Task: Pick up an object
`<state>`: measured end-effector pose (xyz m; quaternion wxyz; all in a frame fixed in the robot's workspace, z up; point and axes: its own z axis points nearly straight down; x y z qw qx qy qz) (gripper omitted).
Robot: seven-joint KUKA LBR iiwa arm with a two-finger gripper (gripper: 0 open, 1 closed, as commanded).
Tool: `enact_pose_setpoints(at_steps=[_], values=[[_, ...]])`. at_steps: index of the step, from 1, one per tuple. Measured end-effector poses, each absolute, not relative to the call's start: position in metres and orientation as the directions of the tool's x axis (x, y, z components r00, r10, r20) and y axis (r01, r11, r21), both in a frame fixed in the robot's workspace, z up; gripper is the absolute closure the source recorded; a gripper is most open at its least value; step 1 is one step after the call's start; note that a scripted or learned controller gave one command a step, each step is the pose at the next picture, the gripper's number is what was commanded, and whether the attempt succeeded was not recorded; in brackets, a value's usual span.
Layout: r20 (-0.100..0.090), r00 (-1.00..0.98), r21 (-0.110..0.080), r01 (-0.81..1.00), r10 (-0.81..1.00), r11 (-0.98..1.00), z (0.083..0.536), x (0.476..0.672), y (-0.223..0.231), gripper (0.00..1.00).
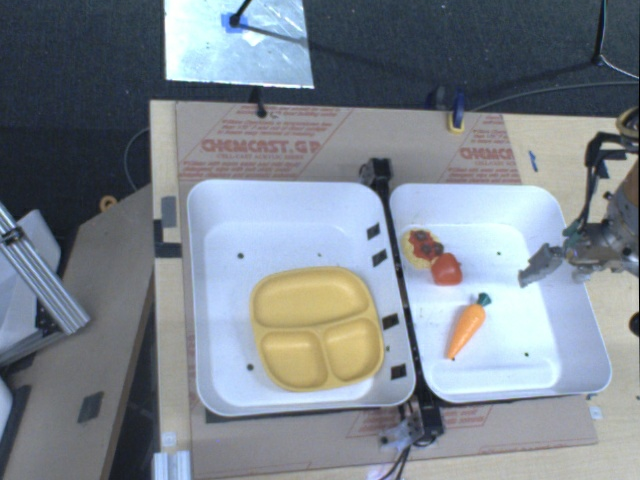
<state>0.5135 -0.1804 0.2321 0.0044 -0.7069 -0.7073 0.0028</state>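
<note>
Read "CHEMCAST GP" in red on the brown sheet (300, 143) behind the right bin (500, 203), once plainly behind the left bin (290, 193) and again, partly covered by a blue and yellow clamp (458, 108), just behind the right bin itself. Could not make out the smaller red lines beneath.

Found the carrot (466, 330) lying tilted near the middle of the right bin's floor, green top toward the far side. Saw a red tomato-like piece (446, 269) further back in that bin, touching a flat round item with red spots (420, 243), too small to identify. Noted a yellow three-part tray (316, 328) in the left bin.

Spotted the gripper (535, 266) low over the right bin's right side, apart from the carrot, with the arm cut off at the frame edge. Could not tell how its tips stood, blurred as they were.
</note>
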Motion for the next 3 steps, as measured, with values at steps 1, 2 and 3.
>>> enact_pose_setpoints(at_steps=[1,2,3], values=[[-0.001,-0.004,0.002,1.0,1.0,0.004,0.238,0.516,-0.18,0.0],[0.001,-0.001,-0.002,1.0,1.0,0.001,0.196,0.515,-0.18,0.0],[0.002,-0.001,-0.005,1.0,1.0,0.001,0.136,0.512,-0.172,0.0]])
